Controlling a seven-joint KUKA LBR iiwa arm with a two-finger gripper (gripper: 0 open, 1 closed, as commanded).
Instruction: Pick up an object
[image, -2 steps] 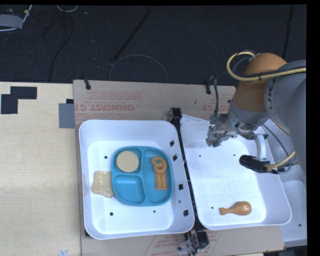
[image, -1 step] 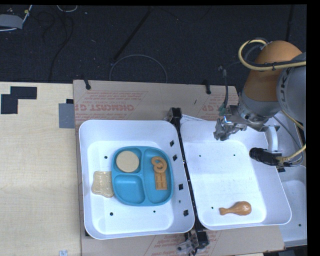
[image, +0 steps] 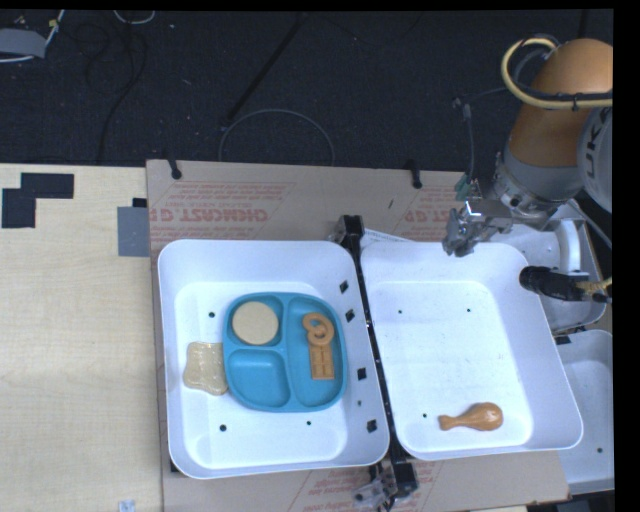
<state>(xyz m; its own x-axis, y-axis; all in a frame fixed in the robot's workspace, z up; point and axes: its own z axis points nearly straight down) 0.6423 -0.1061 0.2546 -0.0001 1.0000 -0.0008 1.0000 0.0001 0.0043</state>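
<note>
The drumstick (image: 472, 418), a small tan toy shaped like a chicken leg, lies on its side near the front of the right bin (image: 440, 300), apart from every wall and with nothing else around it. That makes it the likeliest thing to pick, though the task names no particular object. The gripper (image: 461, 240) hangs above the back edge of the same bin, well apart from the drumstick; at this size and angle one cannot tell how it is set.

To do the step well, the arm would need to travel toward the front of the bin and come down over the fat rounded end, where there is most to hold, with the closing line set across the drumstick's long axis. The thin bone end would give poorer purchase. The surface looks smooth and glossy, probably hard plastic, so it may slip or roll if caught off centre.

The left bin (image: 190, 270) holds a blue tray (image: 262, 385) with three compartments, smooth and rounded at the corners. A flat pale disc (image: 254, 322) sits in the upper left compartment, and a brown key-like piece (image: 319, 345) with a ring at its top lies in the right one. A pale, rough-edged lump (image: 205, 367) rests just beside the tray's left side, touching or nearly so.
</note>
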